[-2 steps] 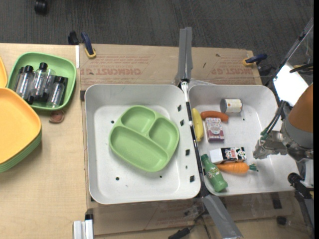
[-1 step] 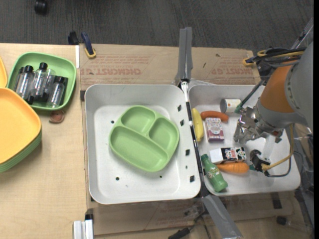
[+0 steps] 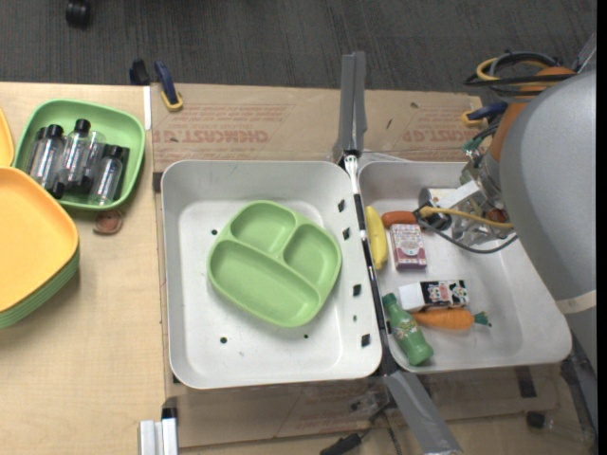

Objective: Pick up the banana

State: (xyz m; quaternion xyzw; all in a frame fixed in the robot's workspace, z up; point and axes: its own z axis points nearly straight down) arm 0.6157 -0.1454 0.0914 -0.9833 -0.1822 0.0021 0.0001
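Banana (image 3: 377,238) lies along the right bin's (image 3: 531,344) left wall, beside a small box (image 3: 409,246), carrot (image 3: 444,319) and green bottle (image 3: 408,330). Left bin (image 3: 190,349) holds a green divided plate (image 3: 275,263). Gripper's state: cannot tell.

This looks like a robotics lab. A wooden worktop (image 3: 85,349) covered in part by flattened cardboard (image 3: 256,126) bears two shallow white bins (image 3: 185,282) set side by side, with toy food and small packets as test pieces. A grey robot arm (image 3: 560,188) trailing loose cables (image 3: 474,221) stands at the right, and grey office carpet (image 3: 285,17) with chair castors (image 3: 78,10) lies beyond.
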